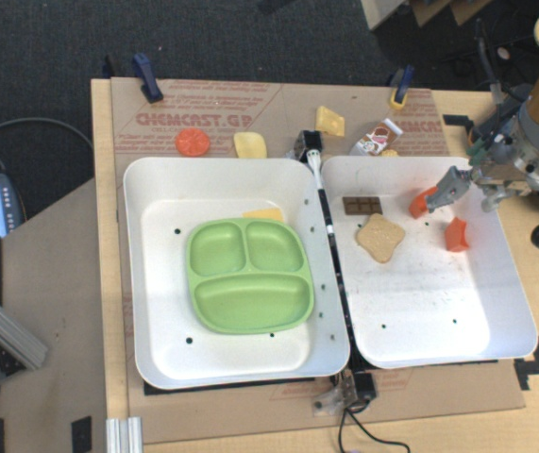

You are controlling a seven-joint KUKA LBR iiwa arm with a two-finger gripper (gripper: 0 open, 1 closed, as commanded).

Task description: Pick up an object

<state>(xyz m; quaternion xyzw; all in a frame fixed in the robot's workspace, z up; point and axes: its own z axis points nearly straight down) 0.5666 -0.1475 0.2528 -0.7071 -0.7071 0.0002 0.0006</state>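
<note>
**Grasp risk: gripper over bin's top-right corner**

I see the gripper [458, 185] low over the right bin [496, 328], fingers look spread, nothing between them. Orange piece [423, 202] sits just at its left tip; a second orange piece [456, 235] lies below it. I'd expect a nudge, not a pinch: the tip could shove it away. Cookie [380, 239] and chocolate bar [362, 205] are near, so a double contact is possible.

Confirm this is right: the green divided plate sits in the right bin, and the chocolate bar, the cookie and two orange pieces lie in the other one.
Not quite. The camera view shows the green divided plate in the left bin. The chocolate bar, the cookie and the two orange pieces lie in the right bin.
</note>
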